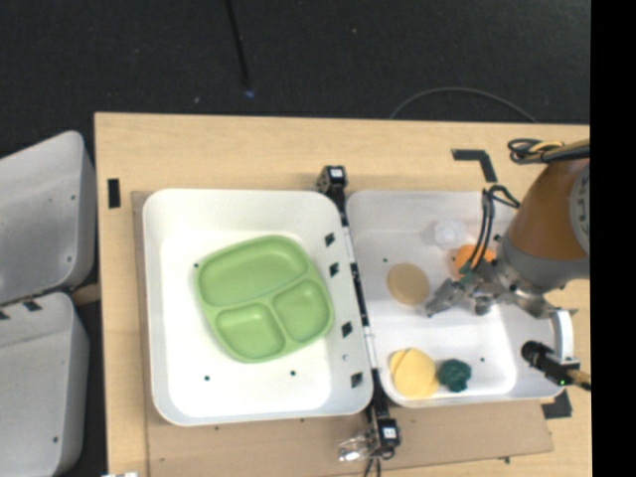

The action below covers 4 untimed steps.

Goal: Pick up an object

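Low in the right bin (pixel 397 217), the hand (pixel 459 296), reaching in from the right under the grey and orange arm (pixel 547 222); impossible to tell if its fingers are apart or together, and nothing visible between them. Just left of the hand, almost touching its tip, a flat round tan disc (pixel 406 283), pale brown, lying flat on the white floor; just behind the hand, partly hidden by cables, a small orange object (pixel 463 257); a little further back, a pale, nearly clear small object (pixel 446 233), hard to make out against the white. Nearer the front wall of the same bin, well apart from the hand, a soft-looking yellow round object (pixel 411 373), and touching its right side a smaller dark green object (pixel 454 374).

Counted in the right bin: one tan disc, one orange object, one pale object, one yellow object, one dark green object; five in all. In the left bin (pixel 169 366), one light green plate (pixel 262 296) with three compartments, lying flat and turned at a slant. Two white bins, side by side on the wooden desk (pixel 248 147).
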Motion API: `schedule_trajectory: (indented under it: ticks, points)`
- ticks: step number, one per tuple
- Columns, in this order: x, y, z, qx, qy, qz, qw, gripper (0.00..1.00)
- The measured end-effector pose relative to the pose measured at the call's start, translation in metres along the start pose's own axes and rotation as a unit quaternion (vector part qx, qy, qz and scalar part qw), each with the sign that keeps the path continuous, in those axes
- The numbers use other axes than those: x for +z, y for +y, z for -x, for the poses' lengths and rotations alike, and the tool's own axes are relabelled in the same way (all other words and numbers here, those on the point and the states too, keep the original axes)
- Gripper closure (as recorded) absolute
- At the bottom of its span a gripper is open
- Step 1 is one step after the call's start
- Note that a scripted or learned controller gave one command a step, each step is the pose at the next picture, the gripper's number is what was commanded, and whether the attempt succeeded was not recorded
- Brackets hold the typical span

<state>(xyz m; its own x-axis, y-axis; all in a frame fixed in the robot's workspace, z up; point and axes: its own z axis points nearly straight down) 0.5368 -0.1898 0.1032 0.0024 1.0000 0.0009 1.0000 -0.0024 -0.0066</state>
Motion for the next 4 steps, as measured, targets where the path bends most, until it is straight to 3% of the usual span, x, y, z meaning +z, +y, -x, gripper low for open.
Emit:
schedule_trajectory:
  ticks: [1,4]
  points:
    - [-0.012,0.002,0.001,0.002,0.000,0.002,1.0000,1.00]
    - [-0.187,-0.002,0.011,-0.003,-0.002,0.006,1.0000,1.00]
